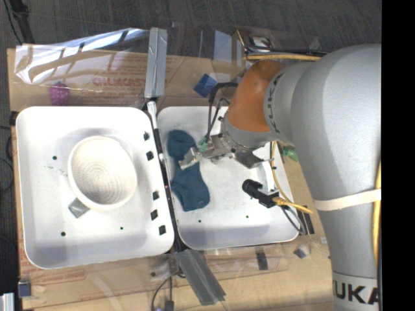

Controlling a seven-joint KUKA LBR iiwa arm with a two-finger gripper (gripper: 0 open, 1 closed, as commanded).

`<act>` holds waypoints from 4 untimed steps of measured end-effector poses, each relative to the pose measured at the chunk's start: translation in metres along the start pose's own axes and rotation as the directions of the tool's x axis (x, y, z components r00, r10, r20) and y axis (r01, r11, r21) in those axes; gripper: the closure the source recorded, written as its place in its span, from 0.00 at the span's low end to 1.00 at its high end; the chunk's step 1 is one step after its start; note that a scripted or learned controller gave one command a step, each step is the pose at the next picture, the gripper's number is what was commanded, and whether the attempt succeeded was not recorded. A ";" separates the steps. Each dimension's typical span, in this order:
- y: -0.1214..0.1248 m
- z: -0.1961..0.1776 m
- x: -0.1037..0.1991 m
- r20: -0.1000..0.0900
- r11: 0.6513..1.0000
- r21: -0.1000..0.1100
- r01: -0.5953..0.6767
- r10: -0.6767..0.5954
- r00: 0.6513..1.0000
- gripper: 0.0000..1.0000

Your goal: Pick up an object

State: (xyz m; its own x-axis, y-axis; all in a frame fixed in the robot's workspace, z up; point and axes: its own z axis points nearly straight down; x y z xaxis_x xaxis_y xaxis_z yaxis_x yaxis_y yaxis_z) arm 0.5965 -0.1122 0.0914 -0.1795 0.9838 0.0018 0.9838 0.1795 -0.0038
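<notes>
The gripper (189, 159) hangs low over the left side of the right bin (227, 235), right at the middle of a dark blue cloth (190, 191) that lies crumpled along that bin's left wall, running from far to near. How wide the gripper stands, and whether it has hold of the cloth, cannot be told. In the left bin (39, 238) a white bowl (102, 170) sits near the centre.
</notes>
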 end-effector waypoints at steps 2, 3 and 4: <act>0.000 -0.010 0.000 0.000 1.000 0.002 0.003 -0.003 1.000 0.00; 0.040 -0.001 -0.007 0.001 1.000 -0.001 -0.016 0.016 1.000 0.00; -0.028 0.000 0.005 0.000 1.000 0.000 -0.006 0.006 1.000 0.00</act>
State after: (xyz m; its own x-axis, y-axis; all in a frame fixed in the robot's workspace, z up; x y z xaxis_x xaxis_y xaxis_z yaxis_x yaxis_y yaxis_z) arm 0.5680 -0.1123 0.0915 -0.1739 0.9848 0.0015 0.9848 0.1739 -0.0039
